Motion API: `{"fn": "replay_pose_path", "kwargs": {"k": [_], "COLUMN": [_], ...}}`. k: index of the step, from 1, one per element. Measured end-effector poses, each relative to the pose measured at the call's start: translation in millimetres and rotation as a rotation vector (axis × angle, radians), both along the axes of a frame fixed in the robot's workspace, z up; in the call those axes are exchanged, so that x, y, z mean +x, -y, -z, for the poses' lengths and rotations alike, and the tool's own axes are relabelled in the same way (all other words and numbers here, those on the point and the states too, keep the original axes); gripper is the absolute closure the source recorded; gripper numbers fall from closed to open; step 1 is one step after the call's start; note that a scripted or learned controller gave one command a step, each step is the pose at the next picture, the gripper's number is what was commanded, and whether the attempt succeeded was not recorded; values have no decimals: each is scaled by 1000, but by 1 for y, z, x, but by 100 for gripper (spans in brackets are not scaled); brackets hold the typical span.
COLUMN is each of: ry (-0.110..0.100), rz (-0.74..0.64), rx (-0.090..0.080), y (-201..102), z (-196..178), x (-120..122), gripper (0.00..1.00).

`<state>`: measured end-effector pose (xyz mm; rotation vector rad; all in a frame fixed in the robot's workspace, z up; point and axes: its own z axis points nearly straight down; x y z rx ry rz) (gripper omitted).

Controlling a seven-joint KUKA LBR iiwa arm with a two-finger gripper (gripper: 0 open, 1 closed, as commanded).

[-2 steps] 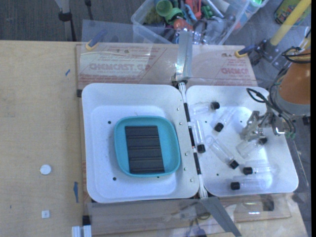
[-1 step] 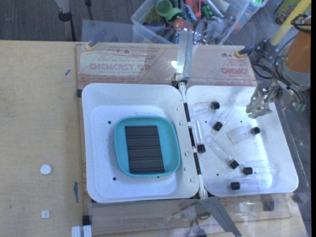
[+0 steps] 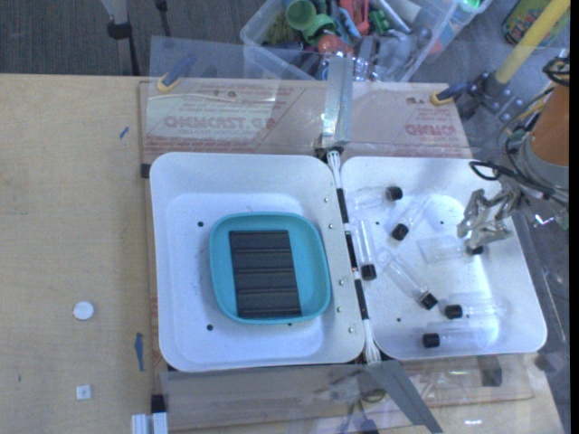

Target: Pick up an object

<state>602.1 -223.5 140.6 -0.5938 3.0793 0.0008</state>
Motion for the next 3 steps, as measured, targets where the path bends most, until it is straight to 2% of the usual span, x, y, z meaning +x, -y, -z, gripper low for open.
{"fn": "replay_pose_path", "kwargs": {"k": [1, 2, 3], "ry": [6, 3, 0], "rz": [-418, -845, -1104], "rx": [-3, -2, -2], "y": [-1, -1, -1], "z": [22, 22, -16], "x": [34, 25, -16], "gripper": [100, 100, 100]}}
